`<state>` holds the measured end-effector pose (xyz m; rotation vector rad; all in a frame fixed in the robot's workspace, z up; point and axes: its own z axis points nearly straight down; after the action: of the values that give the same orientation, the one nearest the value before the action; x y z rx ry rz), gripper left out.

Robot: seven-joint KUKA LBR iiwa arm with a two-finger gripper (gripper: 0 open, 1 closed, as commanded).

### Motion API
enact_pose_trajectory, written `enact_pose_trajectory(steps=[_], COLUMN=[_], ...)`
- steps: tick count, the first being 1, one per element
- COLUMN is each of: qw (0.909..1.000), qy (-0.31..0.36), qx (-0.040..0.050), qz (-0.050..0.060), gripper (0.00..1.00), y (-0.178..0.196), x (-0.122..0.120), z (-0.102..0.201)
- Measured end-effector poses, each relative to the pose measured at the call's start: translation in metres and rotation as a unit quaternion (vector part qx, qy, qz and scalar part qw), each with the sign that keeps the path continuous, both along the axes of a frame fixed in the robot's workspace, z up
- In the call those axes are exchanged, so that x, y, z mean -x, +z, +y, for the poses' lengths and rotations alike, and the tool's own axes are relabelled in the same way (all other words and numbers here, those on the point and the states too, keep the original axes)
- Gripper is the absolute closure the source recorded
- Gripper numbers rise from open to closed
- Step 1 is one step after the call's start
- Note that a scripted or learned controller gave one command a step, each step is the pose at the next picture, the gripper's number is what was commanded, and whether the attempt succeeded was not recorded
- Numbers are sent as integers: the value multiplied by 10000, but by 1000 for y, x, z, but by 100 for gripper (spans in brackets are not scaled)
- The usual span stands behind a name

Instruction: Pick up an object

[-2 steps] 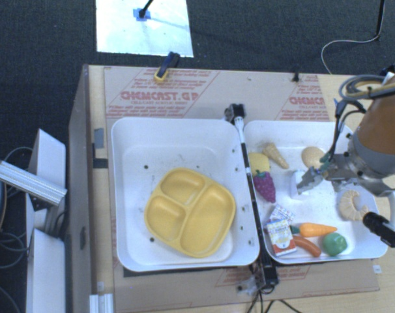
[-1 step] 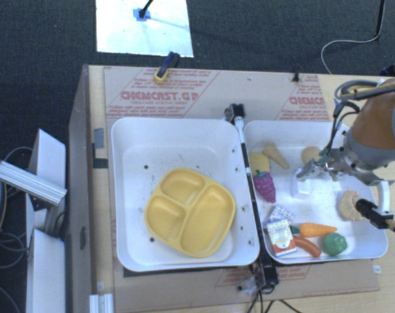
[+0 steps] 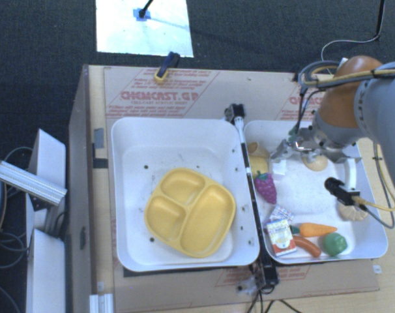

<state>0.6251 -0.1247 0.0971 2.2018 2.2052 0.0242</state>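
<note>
1. Camera view: your gripper [image 3: 280, 156] hangs over the right bin's [image 3: 373, 245] back end, its fingers spread wide with nothing between them.
2. Just below it you see grapes [image 3: 266, 187].
3. Nearer the front lie a juice carton [image 3: 281, 233], sausage [image 3: 306, 245], carrot [image 3: 317, 229] and lime [image 3: 334, 243].
4. The left bin [image 3: 129, 240] holds a yellow tray [image 3: 190, 211].

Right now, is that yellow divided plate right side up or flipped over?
Right side up: the yellow divided plate shows its three hollow compartments facing upward in the left bin.
</note>
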Motion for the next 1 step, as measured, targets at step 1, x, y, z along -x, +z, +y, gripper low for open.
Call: enact_pose_trajectory(steps=[1], qw=[9999], qy=[-3], qx=[-18], qz=[119], gripper=[0], y=[62], x=[21], z=[-62])
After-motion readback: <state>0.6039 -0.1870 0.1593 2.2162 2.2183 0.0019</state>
